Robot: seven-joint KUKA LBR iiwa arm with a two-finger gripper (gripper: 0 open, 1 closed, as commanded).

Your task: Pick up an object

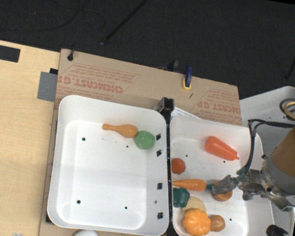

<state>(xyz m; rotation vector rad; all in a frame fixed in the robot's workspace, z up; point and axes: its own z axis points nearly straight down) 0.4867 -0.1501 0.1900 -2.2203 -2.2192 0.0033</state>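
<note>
In the camera view, the gripper (225,186) hangs low in the right bin (251,139) over a small orange-brown item (223,195), whose shape and long axis are hard to make out beneath it; whether it is gripped cannot be told. Just left lies a carrot (189,183), crosswise. A small pumpkin (197,222) and a red pepper (222,148) sit nearby.

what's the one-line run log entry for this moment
gripper: low in right bin, over small orange-brown piece | grasp: unconfirmed | left bin: squash-shaped piece, green ball
</note>
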